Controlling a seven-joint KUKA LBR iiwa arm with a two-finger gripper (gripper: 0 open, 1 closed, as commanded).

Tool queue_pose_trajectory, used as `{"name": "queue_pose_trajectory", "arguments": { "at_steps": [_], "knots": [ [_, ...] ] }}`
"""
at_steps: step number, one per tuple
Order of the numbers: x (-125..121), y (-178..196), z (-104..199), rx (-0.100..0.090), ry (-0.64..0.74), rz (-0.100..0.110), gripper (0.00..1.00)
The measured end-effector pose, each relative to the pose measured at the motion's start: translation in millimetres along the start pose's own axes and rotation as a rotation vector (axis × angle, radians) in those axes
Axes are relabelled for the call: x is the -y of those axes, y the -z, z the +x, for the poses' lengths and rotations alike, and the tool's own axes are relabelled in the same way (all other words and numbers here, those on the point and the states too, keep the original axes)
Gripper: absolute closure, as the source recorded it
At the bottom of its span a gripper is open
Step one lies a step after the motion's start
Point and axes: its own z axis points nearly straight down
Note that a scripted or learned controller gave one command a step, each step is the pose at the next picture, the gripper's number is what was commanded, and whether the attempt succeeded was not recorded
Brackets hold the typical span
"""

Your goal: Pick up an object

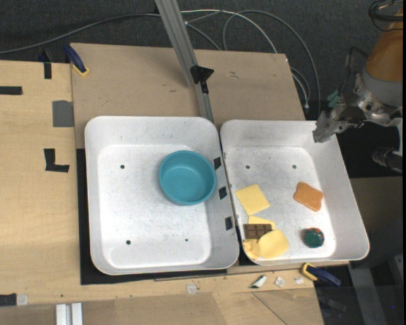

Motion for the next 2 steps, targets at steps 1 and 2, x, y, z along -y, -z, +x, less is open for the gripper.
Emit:
{"name": "queue_pose_trajectory", "arguments": {
  "at_steps": [1,2],
  "knots": [
    [15.6,-6.8,60.7,-0.003,0.004,0.007,1.00],
    [15.6,-11.9,118.1,-0.004,0.005,0.008,1.00]
  ]
}}
